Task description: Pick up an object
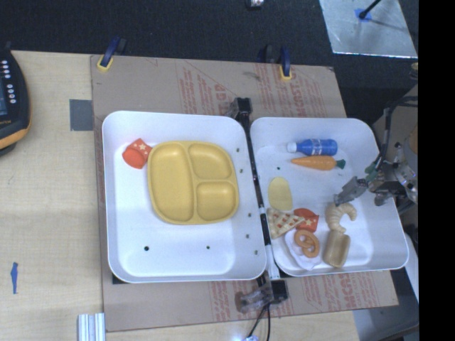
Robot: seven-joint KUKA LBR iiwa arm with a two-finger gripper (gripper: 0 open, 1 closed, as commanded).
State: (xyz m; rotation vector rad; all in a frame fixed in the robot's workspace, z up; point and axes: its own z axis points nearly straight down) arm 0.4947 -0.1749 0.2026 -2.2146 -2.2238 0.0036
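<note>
The gripper (353, 190) hung open just above the croissant (341, 214), so it had to descend straight and close around the croissant's middle, I think.

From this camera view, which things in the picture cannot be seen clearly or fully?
- Gripper: small and dark at the right bin's edge; whether it is open or shut cannot be told.
- Arm: cut off by the right edge of the camera view.
- White item under the pretzel: mostly covered, so its kind is unclear.
- Small shiny object on the dark floor: too small to name.
- Black device: cut off by the left edge.
</note>
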